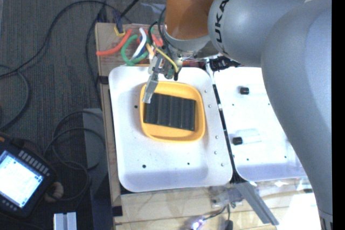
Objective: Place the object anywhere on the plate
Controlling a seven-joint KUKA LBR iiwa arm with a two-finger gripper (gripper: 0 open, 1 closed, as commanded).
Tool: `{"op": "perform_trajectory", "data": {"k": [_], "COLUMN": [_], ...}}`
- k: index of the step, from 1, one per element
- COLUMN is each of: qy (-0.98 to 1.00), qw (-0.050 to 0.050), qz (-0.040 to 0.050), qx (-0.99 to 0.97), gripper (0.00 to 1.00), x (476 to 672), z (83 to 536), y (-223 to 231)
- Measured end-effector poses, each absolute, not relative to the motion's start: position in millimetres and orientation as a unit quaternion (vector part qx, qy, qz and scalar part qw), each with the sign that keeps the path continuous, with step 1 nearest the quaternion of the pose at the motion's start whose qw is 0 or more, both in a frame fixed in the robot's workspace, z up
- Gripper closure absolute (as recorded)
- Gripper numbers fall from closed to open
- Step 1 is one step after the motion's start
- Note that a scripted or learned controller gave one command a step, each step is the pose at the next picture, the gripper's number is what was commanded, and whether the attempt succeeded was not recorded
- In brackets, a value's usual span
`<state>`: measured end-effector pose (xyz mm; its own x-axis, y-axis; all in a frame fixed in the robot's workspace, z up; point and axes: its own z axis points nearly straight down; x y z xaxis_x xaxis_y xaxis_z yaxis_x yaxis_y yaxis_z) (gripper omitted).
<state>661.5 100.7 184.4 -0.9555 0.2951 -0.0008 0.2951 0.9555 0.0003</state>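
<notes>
Left bin [129, 169]: holds yellow plate [200, 116], set toward bin's far end. Dark ridged object [170, 112] lies flat on plate, inside rim. Placement appears done. Gripper [148, 93] sits at plate's far-left rim, fingertip touching or just above object's corner; grip state cannot tell. Remaining, by judgement: release if held, withdraw arm clear of plate.

A yellow plate [172, 134], roughly square with rounded corners and a raised rim, lies flat in the far half of the left white bin. On it rests a dark, ribbed rectangular object [170, 112], lying flat and covering most of the plate's middle.
</notes>
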Motion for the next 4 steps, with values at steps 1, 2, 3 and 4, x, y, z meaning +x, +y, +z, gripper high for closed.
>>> {"op": "perform_trajectory", "data": {"k": [1, 2, 3, 4], "qy": [0.989, 0.999, 1.000, 0.996], "qw": [0.001, 0.000, 0.002, 0.001], "qz": [0.0021, 0.0005, 0.0002, 0.0009], "qx": [0.150, 0.045, -0.004, -0.090], "gripper": [1.00, 1.00, 1.00, 1.00], "x": [662.2, 606.2, 631.0, 635.4], "z": [194.0, 118.0, 184.5, 147.1], "y": [101.4, 132.5, 90.9, 153.5]}}
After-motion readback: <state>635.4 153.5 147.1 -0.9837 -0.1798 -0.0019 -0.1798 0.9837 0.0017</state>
